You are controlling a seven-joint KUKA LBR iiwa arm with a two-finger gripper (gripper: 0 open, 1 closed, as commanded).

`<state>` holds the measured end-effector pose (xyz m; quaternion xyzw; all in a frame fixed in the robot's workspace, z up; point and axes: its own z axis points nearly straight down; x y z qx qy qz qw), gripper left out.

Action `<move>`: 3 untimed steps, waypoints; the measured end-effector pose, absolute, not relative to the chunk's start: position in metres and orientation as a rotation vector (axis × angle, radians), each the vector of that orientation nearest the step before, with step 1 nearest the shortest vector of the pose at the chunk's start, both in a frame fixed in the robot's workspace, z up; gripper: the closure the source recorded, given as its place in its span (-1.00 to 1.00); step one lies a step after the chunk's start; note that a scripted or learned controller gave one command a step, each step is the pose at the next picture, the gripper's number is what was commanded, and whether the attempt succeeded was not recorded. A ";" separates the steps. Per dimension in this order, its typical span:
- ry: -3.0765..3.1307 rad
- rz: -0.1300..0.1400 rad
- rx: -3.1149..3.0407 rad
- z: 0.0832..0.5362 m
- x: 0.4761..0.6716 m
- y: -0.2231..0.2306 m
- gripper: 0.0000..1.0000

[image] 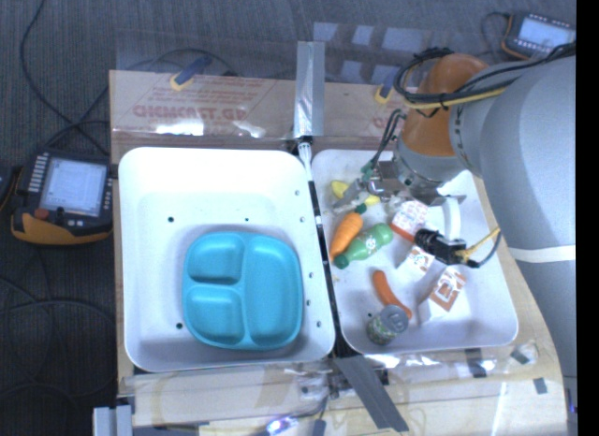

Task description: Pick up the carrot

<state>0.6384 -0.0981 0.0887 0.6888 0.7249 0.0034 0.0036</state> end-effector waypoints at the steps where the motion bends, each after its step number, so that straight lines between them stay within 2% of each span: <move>1: 2.432 0.003 1.969 0.089 0.630 -0.097 -1.00; 2: 2.459 -0.001 1.955 0.115 0.632 -0.102 -1.00; 3: 2.575 -0.020 1.827 0.087 0.665 -0.104 -1.00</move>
